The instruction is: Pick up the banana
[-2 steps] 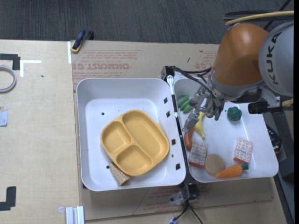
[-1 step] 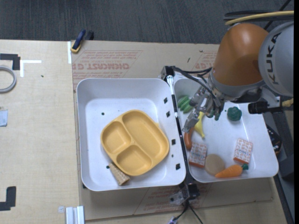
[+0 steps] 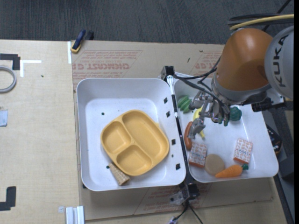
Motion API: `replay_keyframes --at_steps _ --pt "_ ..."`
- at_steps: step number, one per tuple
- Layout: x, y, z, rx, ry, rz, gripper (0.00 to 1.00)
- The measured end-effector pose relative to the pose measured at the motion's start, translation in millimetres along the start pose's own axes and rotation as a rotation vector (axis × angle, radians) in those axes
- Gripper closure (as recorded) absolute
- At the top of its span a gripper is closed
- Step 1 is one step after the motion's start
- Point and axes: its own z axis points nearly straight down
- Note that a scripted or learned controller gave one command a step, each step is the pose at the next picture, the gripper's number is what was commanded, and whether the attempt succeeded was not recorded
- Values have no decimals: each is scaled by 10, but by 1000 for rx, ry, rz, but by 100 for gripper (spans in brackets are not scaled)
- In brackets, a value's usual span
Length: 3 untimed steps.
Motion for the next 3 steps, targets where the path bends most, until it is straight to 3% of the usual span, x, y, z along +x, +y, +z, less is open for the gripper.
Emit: replay_keyframes --at_steps 1,2,3 --pt "-588 -1 1 0 -1 21 0" --pt "-214 -200 0 0 0 -24 0" --pt "-613 -103 1 0 -2 -21 0"
